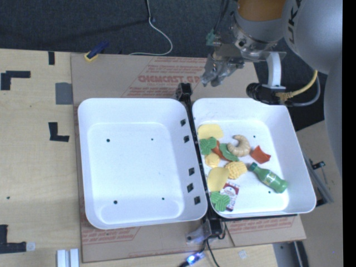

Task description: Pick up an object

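**Arm above the bins' far edge, toys in the right bin**

The gripper hangs over the brown cardboard behind the two bins, near the top of the divider between them. Its jaws sit close together with nothing visible between them. The right bin holds a cluster of toy food: a green bottle, a tan ginger-shaped piece, yellow corn and a red wedge. The left bin lies beside it on the table.
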{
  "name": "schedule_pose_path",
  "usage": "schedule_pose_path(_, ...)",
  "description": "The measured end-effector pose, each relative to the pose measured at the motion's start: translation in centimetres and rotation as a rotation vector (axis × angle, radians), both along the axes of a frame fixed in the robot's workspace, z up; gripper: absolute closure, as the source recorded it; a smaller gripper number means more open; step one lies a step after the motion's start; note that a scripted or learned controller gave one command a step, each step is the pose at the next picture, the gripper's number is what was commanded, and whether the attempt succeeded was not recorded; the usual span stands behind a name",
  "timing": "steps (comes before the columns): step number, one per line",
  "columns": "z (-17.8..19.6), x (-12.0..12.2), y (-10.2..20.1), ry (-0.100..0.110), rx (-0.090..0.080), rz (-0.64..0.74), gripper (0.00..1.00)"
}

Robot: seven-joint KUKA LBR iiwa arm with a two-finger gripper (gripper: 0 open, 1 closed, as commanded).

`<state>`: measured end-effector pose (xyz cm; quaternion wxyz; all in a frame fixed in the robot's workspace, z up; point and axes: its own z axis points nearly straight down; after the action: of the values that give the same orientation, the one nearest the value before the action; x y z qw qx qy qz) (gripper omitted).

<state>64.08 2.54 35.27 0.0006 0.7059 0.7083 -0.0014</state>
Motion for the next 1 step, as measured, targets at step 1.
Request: schedule_pose_path(1,7.04,1.01,5.5,-0.008,0.006,0.004,1.0)
